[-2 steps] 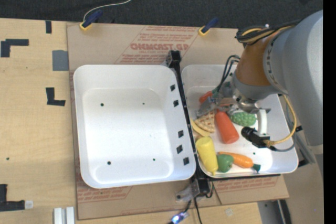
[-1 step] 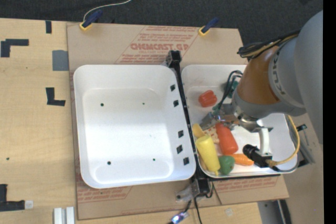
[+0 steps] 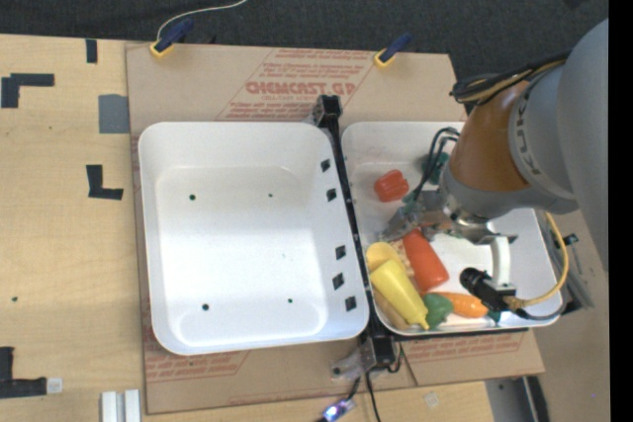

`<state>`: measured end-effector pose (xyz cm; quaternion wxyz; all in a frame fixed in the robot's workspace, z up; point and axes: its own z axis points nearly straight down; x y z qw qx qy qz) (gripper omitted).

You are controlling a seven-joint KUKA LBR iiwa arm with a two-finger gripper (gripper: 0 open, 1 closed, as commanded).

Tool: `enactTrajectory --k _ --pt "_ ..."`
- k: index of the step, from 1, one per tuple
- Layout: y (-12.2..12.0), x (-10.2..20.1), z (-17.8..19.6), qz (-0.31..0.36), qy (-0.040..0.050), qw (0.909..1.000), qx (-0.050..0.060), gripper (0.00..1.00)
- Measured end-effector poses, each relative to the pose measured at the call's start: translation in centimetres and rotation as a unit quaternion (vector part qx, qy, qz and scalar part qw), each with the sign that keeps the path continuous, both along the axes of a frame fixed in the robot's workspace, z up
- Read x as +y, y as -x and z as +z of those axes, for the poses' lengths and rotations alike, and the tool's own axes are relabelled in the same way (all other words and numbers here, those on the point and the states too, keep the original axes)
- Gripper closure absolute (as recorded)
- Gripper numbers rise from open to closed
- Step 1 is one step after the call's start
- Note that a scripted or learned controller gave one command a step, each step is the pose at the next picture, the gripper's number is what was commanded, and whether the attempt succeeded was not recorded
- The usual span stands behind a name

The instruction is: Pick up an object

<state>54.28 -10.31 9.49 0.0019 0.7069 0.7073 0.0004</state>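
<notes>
A: Progress on the pick?

B: Early, by my read. The arm point(image 3: 514, 148) reaches in from the right and hangs low over the right bin point(image 3: 371, 138). The pincer point(image 3: 413, 212) sits down among the toys, near the middle of that bin.

A: Holding anything?

B: Can't tell. The wrist blocks the view, so whether it is clenched or released is not readable, and nothing shows as clearly gripped or lifted.

A: Where are the candidates?

B: All in the right bin. A small red block point(image 3: 391, 184) lies apart toward the far side, just beside the pincer. A red-orange pepper point(image 3: 425, 259) lies just below the pincer, possibly touching it. A yellow corn cob point(image 3: 398, 288) leans against the pepper on the side toward the divider. An orange carrot point(image 3: 457, 304) with a green top lies along the near wall.

A: The left bin point(image 3: 237, 232)?

B: Bare white floor, 4 small dark dots.

A: So what's left?

B: Judging from this: everything looks at rest on the bin floor. Closing on 1 item and lifting it off are both not yet confirmed. The pepper seems the likeliest target.
</notes>
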Motion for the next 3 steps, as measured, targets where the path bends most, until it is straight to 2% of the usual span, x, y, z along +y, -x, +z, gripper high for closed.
enactTrajectory --k 1,2,3 --pt "-10.2 4.8 9.6 0.004 -0.0008 1.0 -0.006 1.0" --pt "-8.6 11.4 9.1 0.002 -0.001 1.0 0.003 1.0" --pt "-9.5 13.5 13.2 0.001 -0.0013 1.0 0.001 1.0"
